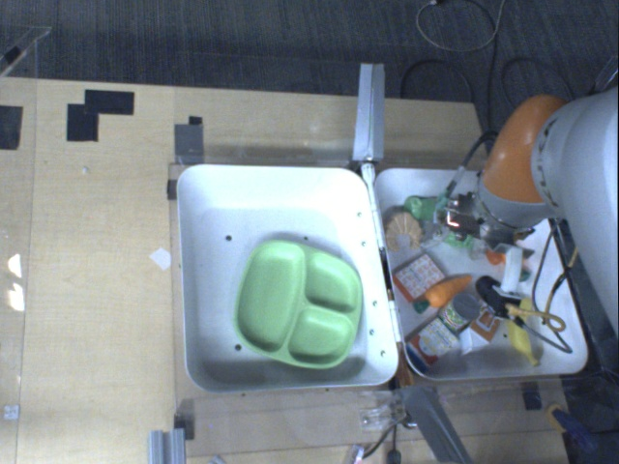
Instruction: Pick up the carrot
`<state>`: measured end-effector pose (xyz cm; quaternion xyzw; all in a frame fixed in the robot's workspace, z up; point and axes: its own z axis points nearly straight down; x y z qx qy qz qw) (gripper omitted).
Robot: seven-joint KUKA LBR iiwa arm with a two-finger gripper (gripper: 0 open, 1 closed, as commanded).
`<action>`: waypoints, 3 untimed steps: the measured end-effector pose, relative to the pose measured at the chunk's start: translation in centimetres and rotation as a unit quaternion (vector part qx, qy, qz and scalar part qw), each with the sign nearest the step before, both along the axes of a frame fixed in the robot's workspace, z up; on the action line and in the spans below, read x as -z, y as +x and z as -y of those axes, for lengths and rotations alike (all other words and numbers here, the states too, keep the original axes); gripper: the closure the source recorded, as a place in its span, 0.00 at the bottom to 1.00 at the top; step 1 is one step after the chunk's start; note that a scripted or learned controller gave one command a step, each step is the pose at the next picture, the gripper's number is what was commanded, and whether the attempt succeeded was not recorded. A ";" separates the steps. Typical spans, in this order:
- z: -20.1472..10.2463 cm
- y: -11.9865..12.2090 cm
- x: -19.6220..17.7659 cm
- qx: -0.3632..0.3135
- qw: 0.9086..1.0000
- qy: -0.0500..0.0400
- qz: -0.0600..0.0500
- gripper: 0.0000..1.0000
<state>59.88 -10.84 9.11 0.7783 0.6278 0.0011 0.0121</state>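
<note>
**A:** Where do we stand on the carrot (449, 290)?

**B:** It's in the right bin (571, 341), near that bin's middle, lying among the clutter. Our gripper (462, 217) hangs over the upper part of the same bin. So the carrot lies below the gripper in the camera view, toward the near edge of the bin and very slightly left.

**A:** Long axis?

**B:** Roughly left to right with a slight tilt: the right end sits higher in frame than the left. We'd judge the jaws need to close across that line, not along it.

**A:** Gripper state?

**B:** Can't tell. The wrist and the orange band (517, 158) cover the business end from this angle. We see nothing of the carrot in it; the carrot is on the bin floor, apart from the tool.

**A:** Which arm is nearer?

**B:** We only have one, reaching in from the right.

**A:** Counts?

**B:** One carrot. Two white bins. One green divided tray (295, 303) in the left bin (208, 211), three compartments. In the right bin, a patterned card (419, 277) just left of the carrot, a small box (437, 337) below it, a yellow item (522, 341) at lower right and a round tan item (402, 228) at upper left. The rest is too jumbled to count.

**A:** Risk?

**B:** Neighbours touching or nearly touching the carrot. Tight descent.
</note>
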 end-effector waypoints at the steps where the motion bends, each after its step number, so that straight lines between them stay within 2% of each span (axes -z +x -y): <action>1: -2.0 -6.5 0.1 -0.129 0.992 0.005 -0.001 0.00; 2: -2.3 -6.2 -1.1 -0.131 0.991 0.007 0.002 1.00; 3: 5.1 -8.4 -1.8 -0.227 0.974 0.005 -0.007 1.00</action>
